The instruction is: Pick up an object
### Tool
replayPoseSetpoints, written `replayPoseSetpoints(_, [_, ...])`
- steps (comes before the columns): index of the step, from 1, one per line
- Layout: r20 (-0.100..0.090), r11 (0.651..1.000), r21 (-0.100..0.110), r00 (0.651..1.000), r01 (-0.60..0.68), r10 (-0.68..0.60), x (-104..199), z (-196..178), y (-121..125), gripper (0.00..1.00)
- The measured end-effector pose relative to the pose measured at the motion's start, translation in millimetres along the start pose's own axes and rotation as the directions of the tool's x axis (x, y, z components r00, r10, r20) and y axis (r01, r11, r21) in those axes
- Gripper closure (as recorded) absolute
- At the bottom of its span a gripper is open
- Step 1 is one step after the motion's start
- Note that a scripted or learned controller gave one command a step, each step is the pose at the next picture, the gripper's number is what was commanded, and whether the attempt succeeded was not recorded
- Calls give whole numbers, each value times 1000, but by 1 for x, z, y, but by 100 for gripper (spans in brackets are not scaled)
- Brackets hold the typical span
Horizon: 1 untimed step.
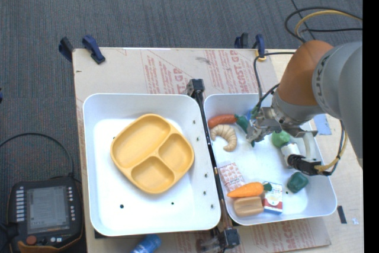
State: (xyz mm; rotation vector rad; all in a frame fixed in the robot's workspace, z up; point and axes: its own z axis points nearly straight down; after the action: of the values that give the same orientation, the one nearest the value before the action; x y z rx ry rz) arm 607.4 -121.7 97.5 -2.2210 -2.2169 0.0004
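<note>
Gripper low in right bin, jaw state unclear, croissant just left of it, hotdog behind, carrot near front, yellow tray in left bin

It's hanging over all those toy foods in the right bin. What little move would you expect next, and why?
Probably a short, straight drop. The gripper hovers over the right white bin, beside the pale curved croissant toy and below the orange sausage toy. Nothing can be seen between its fingers, so lowering onto the nearest item seems the likeliest step.
</note>
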Motion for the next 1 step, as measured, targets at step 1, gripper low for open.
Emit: replayPoseSetpoints(1, [0, 1000, 0, 1000, 0, 0, 0, 0, 0, 0])
